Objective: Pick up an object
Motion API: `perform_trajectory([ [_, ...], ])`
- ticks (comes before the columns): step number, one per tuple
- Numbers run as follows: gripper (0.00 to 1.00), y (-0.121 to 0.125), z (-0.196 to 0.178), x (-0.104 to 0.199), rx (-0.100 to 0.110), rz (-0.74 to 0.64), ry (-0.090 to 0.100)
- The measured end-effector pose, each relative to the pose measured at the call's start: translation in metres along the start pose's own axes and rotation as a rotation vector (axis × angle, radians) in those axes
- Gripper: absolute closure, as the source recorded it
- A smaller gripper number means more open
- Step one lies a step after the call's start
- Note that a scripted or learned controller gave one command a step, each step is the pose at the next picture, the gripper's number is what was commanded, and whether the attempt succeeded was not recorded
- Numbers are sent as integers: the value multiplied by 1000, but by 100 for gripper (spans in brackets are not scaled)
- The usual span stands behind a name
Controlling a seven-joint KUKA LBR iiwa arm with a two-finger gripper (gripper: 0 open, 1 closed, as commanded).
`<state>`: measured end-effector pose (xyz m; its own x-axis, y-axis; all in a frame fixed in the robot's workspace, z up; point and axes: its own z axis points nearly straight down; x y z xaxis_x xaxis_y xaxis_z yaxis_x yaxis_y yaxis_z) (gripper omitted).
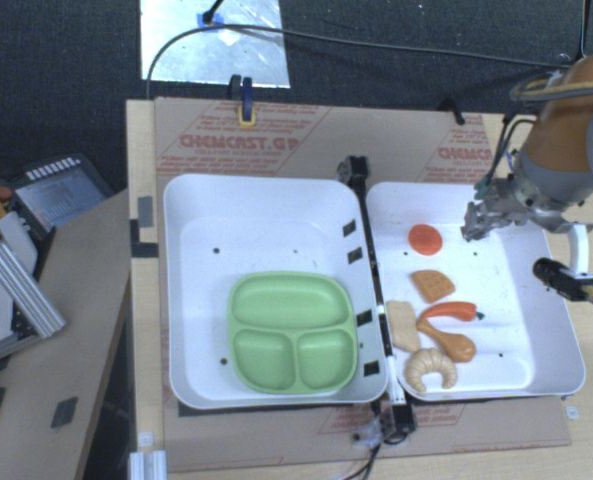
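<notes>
Plainly, the gripper [473, 226] hangs at right of centre over the right bin [551, 363], just right of the red disc [425, 238]; I cannot tell its grip state. Judged best: shift left, centre over the disc, descend straight, keeping away from the cracker [432, 285] below it.

One camera sits fixed above the tabletop [306, 128], tilted down at a slant, so the near edge lies at the bottom of the picture and the far edge runs toward the dark backdrop at the top. It hangs back far enough to take in both white bins whole: the left bin [191, 218] and the right bin [536, 318] side by side, with strips of tabletop around them. The grey and orange arm [566, 138] reaches in from the right side.
</notes>
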<state>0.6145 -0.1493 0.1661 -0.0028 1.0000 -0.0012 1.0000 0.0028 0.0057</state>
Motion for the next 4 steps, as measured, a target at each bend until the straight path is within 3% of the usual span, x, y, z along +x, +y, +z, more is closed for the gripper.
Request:
perform_trajectory([
  [1, 100, 9, -61, 6, -3, -3, 0],
  [2, 100, 10, -78, 5, 1, -3, 0],
  [4, 100, -19, -78, 110, 5, -6, 3],
])
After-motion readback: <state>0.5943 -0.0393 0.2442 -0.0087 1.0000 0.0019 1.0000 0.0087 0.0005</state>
